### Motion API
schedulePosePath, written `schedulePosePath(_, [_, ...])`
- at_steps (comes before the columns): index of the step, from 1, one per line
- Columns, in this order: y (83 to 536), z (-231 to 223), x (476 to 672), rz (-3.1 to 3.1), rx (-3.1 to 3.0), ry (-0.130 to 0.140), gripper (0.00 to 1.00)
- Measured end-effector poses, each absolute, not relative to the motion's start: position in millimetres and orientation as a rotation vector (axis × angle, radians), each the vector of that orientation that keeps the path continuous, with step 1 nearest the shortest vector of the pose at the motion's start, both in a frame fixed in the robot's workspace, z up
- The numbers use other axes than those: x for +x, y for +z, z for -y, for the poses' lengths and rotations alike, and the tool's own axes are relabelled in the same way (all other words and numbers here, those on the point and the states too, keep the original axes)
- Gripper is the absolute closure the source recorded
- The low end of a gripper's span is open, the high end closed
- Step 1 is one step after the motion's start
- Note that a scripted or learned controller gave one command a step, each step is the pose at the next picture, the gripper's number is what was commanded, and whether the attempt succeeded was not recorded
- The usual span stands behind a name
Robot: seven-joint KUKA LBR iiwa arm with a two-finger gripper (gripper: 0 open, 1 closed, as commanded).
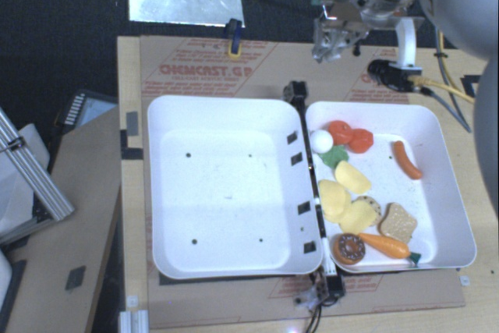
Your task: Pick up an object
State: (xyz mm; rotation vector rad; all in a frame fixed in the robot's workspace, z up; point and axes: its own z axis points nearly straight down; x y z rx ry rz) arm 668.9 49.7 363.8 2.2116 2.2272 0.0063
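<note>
Sausage (pixel 407 160) (reddish, short) lies in rt bin (pixel 448 168); end effector (pixel 330 49) grip state unclear.

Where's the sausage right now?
The sausage lies alone near the right bin's right wall, right of the tomato.

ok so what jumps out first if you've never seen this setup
The heap of toy food crowding the right bin: red tomatoes, a white egg, yellow pieces, a sausage, a bread slice, a carrot and a donut at its near edge. Beside it lies the white left bin. Above the far edge of the bench, the grey arm's pincer hangs over the cardboard, beyond the bins.
</note>
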Motion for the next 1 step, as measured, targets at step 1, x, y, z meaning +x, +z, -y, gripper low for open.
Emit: schedulePosePath(1, [420.9,-81.7,668.9,-2.227,2.210,0.011,1.00])
